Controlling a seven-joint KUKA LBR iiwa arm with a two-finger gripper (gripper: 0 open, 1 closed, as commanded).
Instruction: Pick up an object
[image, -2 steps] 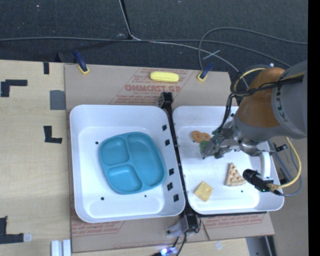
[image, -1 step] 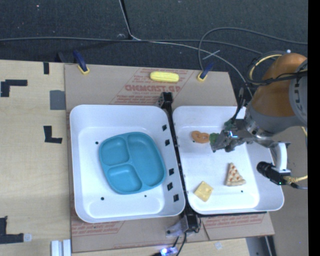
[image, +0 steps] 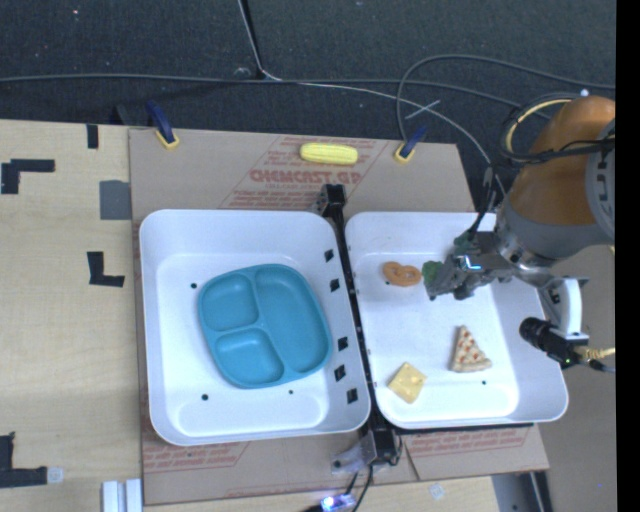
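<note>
The arm (image: 560, 190) comes in from my right, its upper part cut off by the frame edge. The gripper (image: 452, 278) hangs over the right bin (image: 530, 400), dark and cluttered; I cannot tell its state from here. A small green shape (image: 432, 270) sits at its tip, too small to identify, and I cannot say whether it is gripped.

Right bin: an orange-brown piece (image: 402, 274) just left of the gripper, a pizza slice (image: 467, 351) below it, a yellow wedge (image: 406, 382) near the front.

Left bin (image: 165, 240): a blue divided tray (image: 264, 324).

A yellow item (image: 328, 153) lies on the cardboard (image: 230, 170) behind the bins. Red print there is reversed and unreadable to me.
</note>
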